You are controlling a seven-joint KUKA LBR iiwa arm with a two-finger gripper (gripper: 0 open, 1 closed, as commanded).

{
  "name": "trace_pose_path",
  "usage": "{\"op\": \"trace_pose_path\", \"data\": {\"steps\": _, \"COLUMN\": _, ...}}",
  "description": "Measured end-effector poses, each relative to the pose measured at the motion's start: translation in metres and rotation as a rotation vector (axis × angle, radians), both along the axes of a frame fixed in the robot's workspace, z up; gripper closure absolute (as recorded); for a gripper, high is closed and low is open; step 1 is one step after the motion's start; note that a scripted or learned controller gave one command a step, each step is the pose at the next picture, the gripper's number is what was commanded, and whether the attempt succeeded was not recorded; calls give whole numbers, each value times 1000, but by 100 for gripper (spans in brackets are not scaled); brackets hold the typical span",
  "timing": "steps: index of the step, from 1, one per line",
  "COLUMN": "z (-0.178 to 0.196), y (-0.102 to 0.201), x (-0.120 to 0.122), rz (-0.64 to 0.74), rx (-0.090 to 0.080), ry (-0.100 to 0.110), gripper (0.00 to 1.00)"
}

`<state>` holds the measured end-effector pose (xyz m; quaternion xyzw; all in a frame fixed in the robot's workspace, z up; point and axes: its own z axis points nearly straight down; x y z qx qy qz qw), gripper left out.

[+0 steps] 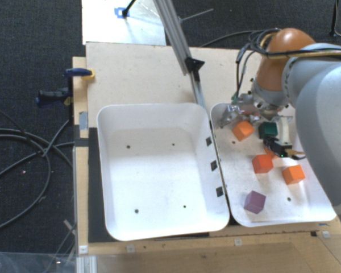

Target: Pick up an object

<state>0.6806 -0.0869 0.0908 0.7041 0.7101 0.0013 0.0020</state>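
Pale wooden bench (136, 75), set on dark carpet, bearing two shallow white plastic bins side by side.

Item 1: grey arm with orange band (284, 53), entering from the right, over the right bin (318, 209). Its two-finger gripper (238, 114) sits low at that bin's far left corner; whether clenched or released cannot be told.

Item 2: orange cubes, three. Nearest cube (242, 130) lies just beside the gripper; second (262, 164) mid-bin; third (294, 174) to its right.

Item 3: purple cube (254, 201), one, near the front rim.

Item 4: dark green block (268, 131), one, partly under the wrist.

Item 5: left bin (108, 152), one.

Item 6: blue-and-yellow clamp (79, 73), one, at the bench's left edge.
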Motion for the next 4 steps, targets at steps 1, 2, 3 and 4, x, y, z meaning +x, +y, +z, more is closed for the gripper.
{"op": "trace_pose_path", "data": {"steps": 1, "z": 0, "y": 4, "x": -13, "rz": -5, "rx": 0, "ry": 3, "gripper": 0}}
{"op": "trace_pose_path", "data": {"steps": 2, "z": 12, "y": 4, "x": -11, "rz": 0, "rx": -2, "ry": -1, "gripper": 100}}
{"op": "trace_pose_path", "data": {"steps": 3, "z": 0, "y": -29, "x": -24, "rz": -10, "rx": -1, "ry": 3, "gripper": 100}}
{"op": "trace_pose_path", "data": {"steps": 4, "z": 102, "y": -36, "x": -14, "rz": -6, "rx": -1, "ry": -7, "gripper": 100}}
